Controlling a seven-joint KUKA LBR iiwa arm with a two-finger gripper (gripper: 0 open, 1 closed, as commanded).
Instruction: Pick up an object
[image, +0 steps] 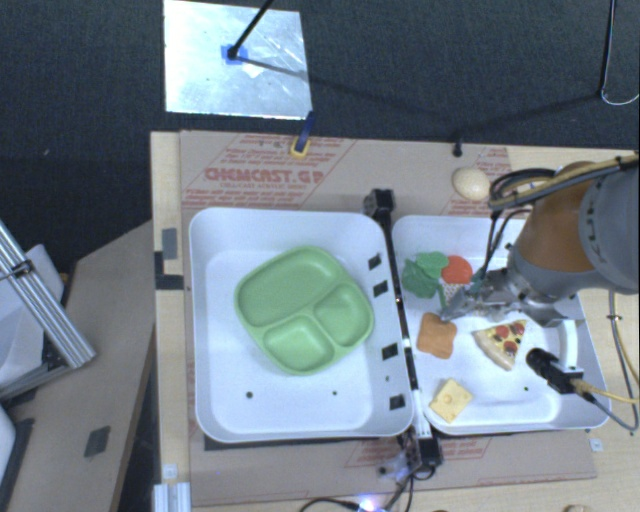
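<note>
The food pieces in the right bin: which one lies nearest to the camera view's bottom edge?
The pale yellow cheese wedge. It lies lowest in the right bin, below the orange-brown piece and the pizza slice; the green and red pieces lie higher still.

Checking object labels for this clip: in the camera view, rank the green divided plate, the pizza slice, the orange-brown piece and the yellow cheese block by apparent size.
1. green divided plate, by far the largest
2. pizza slice
3. orange-brown piece and yellow cheese block: these look about alike, so I won't rank them.
</note>
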